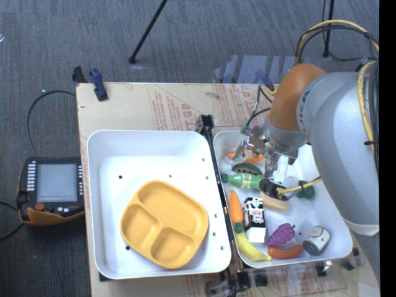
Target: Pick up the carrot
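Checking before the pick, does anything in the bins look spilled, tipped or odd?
Nothing stands out. The carrot lies flat in the right bin beside the banana and green bottle; the yellow tray sits flat in the left bin.

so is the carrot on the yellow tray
No, the carrot lies in the right bin, while the yellow tray sits in the left bin.

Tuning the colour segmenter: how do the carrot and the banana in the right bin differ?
The carrot is orange and straight; the banana is yellow and curved. The carrot lies along the bin's left wall, higher in the view; the banana lies at the near left corner, angled toward the bin's middle. Both are long toy foods lying flat in the right bin.
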Robot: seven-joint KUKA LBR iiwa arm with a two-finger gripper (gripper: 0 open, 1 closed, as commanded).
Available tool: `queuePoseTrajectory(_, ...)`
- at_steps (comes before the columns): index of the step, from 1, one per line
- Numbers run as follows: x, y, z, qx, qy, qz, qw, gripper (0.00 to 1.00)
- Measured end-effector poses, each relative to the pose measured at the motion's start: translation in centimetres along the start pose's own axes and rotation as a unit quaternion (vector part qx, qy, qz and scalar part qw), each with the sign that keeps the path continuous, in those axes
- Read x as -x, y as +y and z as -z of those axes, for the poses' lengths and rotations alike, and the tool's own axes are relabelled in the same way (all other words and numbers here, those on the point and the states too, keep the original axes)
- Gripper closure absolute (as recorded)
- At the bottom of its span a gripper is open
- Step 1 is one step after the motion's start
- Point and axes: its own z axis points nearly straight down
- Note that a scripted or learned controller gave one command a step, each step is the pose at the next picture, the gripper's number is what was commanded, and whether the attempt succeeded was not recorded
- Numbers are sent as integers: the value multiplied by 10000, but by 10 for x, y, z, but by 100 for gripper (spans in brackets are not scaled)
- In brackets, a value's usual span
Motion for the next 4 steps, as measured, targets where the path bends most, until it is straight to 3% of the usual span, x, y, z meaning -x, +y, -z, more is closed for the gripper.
queuePoseTrajectory(1, 0, -1, 6, -51, -10, 17, 10000, 100)
queuePoseTrajectory(2, 37, -72, -1, -11, -7, -1278, 9918, 100)
queuePoseTrajectory(3, 36, -73, -2, -18, -4, -1285, 9917, 0)
queuePoseTrajectory(4, 28, -26, -1, -22, -2, -2063, 9785, 0)
